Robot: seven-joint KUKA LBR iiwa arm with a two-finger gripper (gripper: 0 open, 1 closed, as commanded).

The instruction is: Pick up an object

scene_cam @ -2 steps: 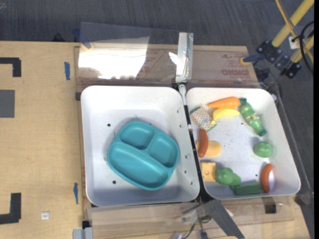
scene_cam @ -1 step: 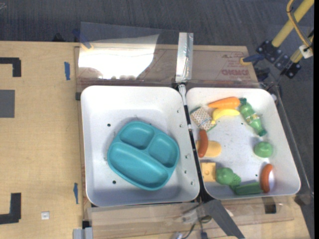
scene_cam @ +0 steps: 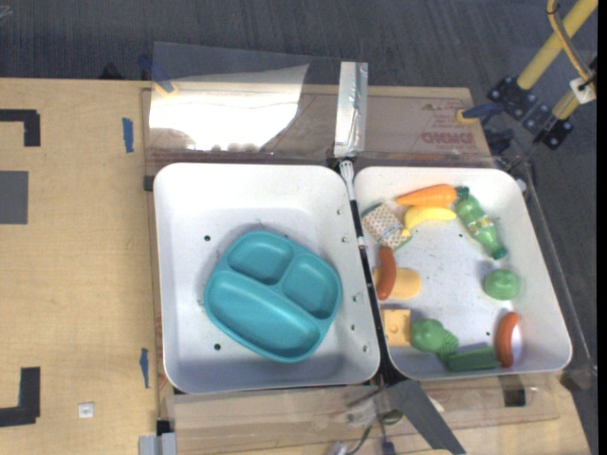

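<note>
- The left bin (scene_cam: 180, 254) holds a blue-green plate (scene_cam: 273, 295) with three parts.
- The right bin (scene_cam: 542, 282) holds many small toy foods.
- An orange carrot (scene_cam: 427, 195) lies at the far side, touching a yellow banana (scene_cam: 430, 216).
- A green ball (scene_cam: 501, 283) sits apart, near the right wall.
- A red sausage (scene_cam: 386, 272) lies by the left wall.

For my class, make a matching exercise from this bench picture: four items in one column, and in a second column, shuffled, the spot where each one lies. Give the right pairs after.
Items
1. teal divided plate
2. orange carrot
3. round green fruit
4. cheese wedge

Places
A. right bin, far end, just above the yellow banana
B. right bin, near end, by the left wall
C. middle of the left bin
D. right bin, by the right wall, about halfway along

Pairs: 1-C, 2-A, 3-D, 4-B
</note>
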